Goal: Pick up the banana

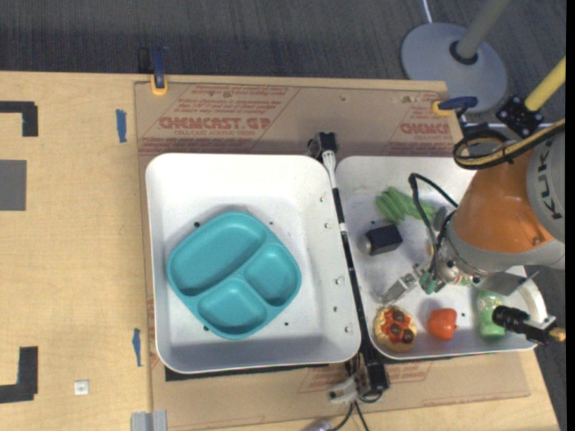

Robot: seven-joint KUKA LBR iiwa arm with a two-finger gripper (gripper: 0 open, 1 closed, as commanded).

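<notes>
Banana position cannot be confirmed; it is probably hidden beneath the grey-and-orange arm (499, 214) over the right shallow white bin (355, 182). The tool (415, 281) sits low in that bin, presumably to grasp; whether it is open cannot be determined. Count: two bins; one teal three-compartment plastic tray (235, 272) in the left shallow white bin (171, 182); one black block (384, 238); one red tomato toy (441, 323).

You see a grey arm (550, 164) with a broad orange band (499, 214), black lettering, looped black cables (490, 142), and a small metallic gripper (422, 279).
</notes>
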